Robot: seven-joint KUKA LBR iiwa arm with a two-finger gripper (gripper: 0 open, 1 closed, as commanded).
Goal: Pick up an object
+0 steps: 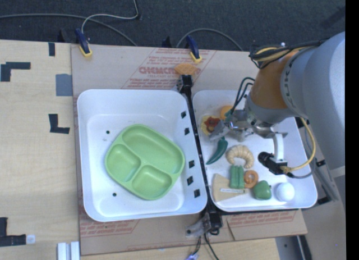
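Pincer (pixel 235 125) low in right bin (pixel 305 200), upper left of toy pile; cannot tell how it stands or whether anything held. Green pepper (pixel 217 151) just below-left, long axis slanting up-right toward it. Croissant (pixel 240 154) directly below, near. Green plate (pixel 145 161) left bin, well apart.

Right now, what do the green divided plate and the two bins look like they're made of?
Green divided plate: likely moulded plastic, matte to slightly satin; even colour, soft rounded compartment ridges, faint sheen. Left bin and right bin: probably thin formed plastic, smooth semi-gloss white; rounded corners and rolled rims suggest it, though coated metal cannot be ruled out.
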